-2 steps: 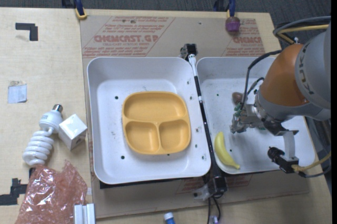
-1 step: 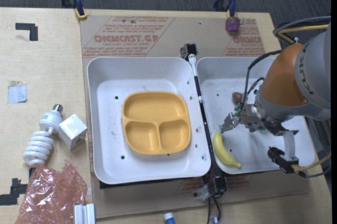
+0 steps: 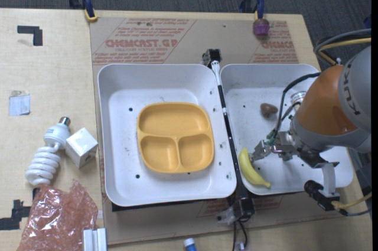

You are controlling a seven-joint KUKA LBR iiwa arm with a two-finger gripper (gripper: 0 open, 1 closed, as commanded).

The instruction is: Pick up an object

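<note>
A yellow banana (image 3: 251, 170) lies in the right bin (image 3: 251, 85), near its front left corner. A small brown lump (image 3: 269, 109) rests farther back in the same bin. My gripper (image 3: 260, 151) hangs low over the right bin, just to the right of the banana's upper end, pointing left toward it. Behind it, the grey arm with its orange band (image 3: 322, 108) covers the bin's right part. Nothing is visibly held.
The left bin (image 3: 112, 143) holds a yellow divided plate (image 3: 175, 137). A spiral light bulb (image 3: 47, 158), a white cube (image 3: 81, 147) and a crumpled plastic bag (image 3: 56, 217) lie on the bench to the left. A purple object (image 3: 261, 26) sits at the board's back edge.
</note>
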